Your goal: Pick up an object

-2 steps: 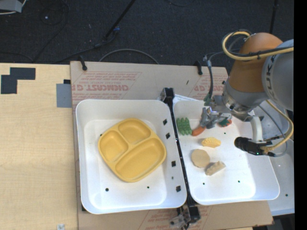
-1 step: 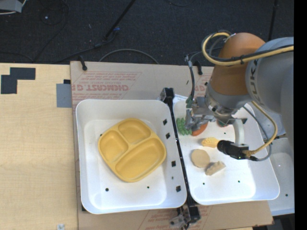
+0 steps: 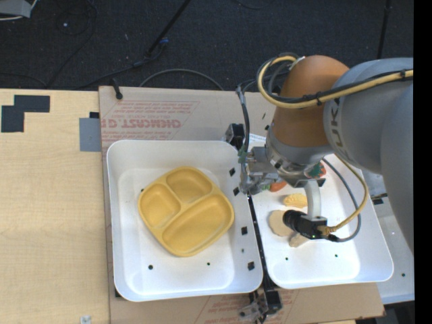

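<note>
My gripper hangs under the arm's orange band, low over the left side of the right bin, close to the wall shared with the left bin. Just to its right lie small toy foods: a yellow corn-like piece, a tan flat piece and an orange-red bit. Another red bit peeks out from behind the wrist. A black cable fitting covers part of the tan piece. The arm's bulk hides the back of the right bin.
A yellow three-compartment plate lies in the left bin. Both bins rest on a cardboard sheet on the wooden bench. Yellow and black cables loop around the wrist.
</note>
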`<state>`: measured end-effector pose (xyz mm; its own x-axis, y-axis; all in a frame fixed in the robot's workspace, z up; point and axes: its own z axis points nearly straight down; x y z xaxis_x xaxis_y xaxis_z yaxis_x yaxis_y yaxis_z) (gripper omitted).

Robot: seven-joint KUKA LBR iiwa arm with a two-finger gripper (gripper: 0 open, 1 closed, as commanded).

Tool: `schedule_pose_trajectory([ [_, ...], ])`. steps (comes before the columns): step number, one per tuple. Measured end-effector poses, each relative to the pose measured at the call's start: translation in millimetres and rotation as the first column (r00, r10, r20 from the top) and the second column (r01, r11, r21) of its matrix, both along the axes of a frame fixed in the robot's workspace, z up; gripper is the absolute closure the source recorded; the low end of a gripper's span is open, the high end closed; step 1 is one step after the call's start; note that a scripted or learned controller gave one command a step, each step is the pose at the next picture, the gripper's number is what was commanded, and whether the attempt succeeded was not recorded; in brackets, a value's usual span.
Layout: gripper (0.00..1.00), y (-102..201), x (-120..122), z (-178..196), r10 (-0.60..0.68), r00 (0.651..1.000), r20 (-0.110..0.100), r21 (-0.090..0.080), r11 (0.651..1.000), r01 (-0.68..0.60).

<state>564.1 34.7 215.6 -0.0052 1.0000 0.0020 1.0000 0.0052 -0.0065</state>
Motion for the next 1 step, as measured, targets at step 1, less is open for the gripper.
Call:
schedule_pose_trajectory([
  [1,1.00,50.7,-16.7,11.1,0.001,1.000,0.001,0.000,1.000,-0.001],
])
